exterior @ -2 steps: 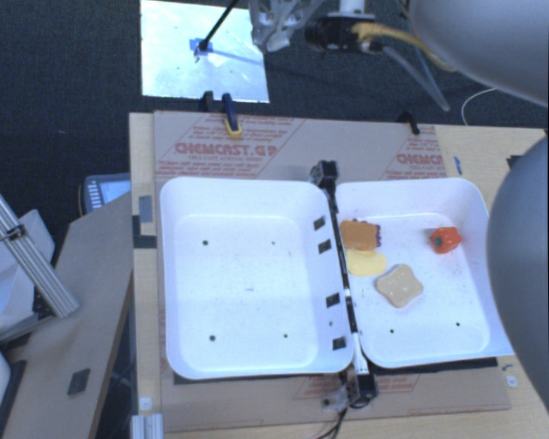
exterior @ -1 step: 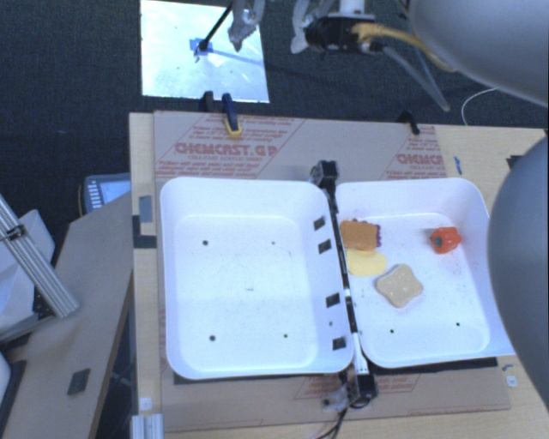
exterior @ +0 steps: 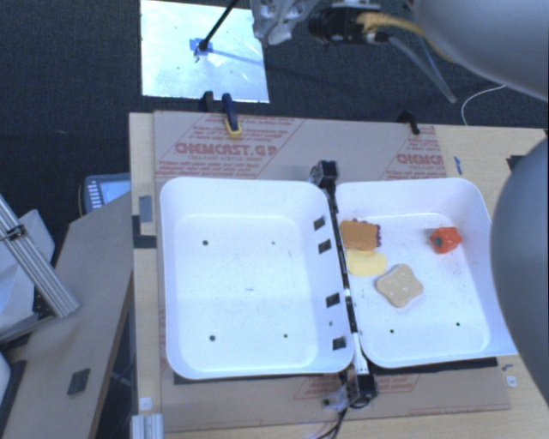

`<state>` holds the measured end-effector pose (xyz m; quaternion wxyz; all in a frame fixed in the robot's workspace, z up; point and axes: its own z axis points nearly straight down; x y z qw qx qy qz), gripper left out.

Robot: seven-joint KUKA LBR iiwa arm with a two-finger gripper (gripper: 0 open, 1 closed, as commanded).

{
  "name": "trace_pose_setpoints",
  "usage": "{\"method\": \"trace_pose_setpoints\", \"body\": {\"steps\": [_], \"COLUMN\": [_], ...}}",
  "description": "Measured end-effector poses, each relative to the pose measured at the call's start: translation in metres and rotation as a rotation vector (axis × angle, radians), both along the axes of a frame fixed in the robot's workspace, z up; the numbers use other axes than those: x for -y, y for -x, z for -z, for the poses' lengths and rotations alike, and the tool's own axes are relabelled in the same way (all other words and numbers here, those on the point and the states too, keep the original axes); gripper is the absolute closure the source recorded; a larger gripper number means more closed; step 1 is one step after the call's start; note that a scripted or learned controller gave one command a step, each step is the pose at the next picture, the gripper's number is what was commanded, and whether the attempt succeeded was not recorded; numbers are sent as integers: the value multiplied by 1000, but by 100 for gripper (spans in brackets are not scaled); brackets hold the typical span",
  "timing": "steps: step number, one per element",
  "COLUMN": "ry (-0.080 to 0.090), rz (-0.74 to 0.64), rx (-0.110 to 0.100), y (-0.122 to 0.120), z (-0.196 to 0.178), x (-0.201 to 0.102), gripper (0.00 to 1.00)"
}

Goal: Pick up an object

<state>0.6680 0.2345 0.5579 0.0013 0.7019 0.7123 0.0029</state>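
Observation:
The right bin [exterior: 467, 339] holds several small food-like items near its left side: an orange-brown waffle-like piece [exterior: 359, 234], a flat yellow piece [exterior: 367, 263] just below it, a tan toast-shaped piece [exterior: 399, 285], and a red-orange pepper-like item [exterior: 444, 240] further right. My gripper [exterior: 276, 21] hangs high at the top of the view, far above and behind the bins, well away from all the items. Nothing shows between its fingers.
The left bin [exterior: 176, 283] lies beside the right one, joined by black clips along the middle. A large grey arm link [exterior: 523, 283] covers the right edge of the right bin. A shiny metal plate [exterior: 202, 51] lies behind the bench, and a yellow clamp [exterior: 232, 127] sits at the board's far edge.

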Motion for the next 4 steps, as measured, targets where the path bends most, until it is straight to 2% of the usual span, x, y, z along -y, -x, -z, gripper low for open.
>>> {"method": "trace_pose_setpoints", "body": {"steps": [1, 2, 3, 4], "ry": [0, -1, 0, -1], "rz": [-1, -5, -6, -10], "rx": [-1, 1, 1, 3], "y": [0, 0, 0, 0], "z": [1, -11, -11, -22], "x": [0, -1, -1, -1], "gripper": [0, 100, 0, 100]}}
